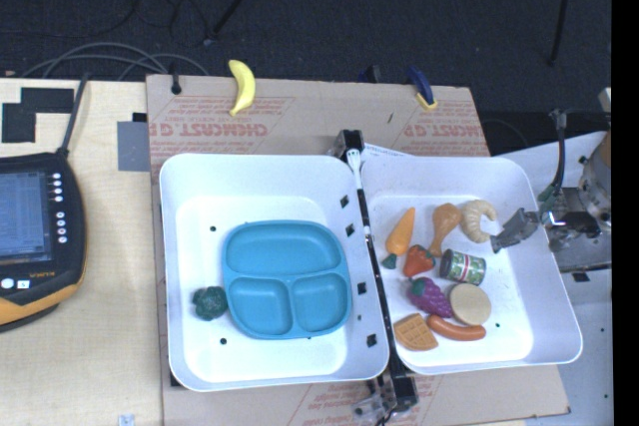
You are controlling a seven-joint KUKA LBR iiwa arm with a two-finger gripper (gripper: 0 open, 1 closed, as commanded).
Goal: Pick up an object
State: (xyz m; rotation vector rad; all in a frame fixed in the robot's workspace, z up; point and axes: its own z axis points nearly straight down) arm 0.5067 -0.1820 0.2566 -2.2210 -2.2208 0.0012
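The right bin [539, 334] holds several toy foods: an orange carrot [401, 230], a drumstick [445, 219], a tan croissant [479, 217], a red strawberry [419, 260], a green can [462, 266], a purple bunch [429, 295], a round bun [469, 303], a sausage [456, 328] and a waffle [415, 332]. My gripper [514, 227] reaches in over the bin's right side, just right of the croissant and above the can. Nothing shows in its grasp.
A blue divided plate [288, 276] and a small green broccoli [210, 302] lie in the left bin [185, 214]. A yellow banana [241, 85] and a blue clamp [423, 87] rest on the cardboard behind the bins. A teach pendant [30, 234] lies far left.
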